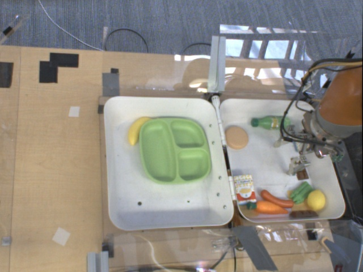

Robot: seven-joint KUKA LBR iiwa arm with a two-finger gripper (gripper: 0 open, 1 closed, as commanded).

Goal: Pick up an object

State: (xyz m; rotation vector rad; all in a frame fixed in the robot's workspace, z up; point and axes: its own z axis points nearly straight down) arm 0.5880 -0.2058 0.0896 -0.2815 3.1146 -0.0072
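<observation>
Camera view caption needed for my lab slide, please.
KUKA arm's gripper hangs over the right bin of toy food; a green divided plate and banana lie in the left bin.

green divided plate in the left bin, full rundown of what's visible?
The green plate looks like matte light-green plastic, a rounded square with three compartments: one long at the view's left, two smaller at its right. It lies flat, slightly rotated, in the upper middle of the left bin. A yellow banana sits against its upper-left rim, seemingly touching.
</observation>
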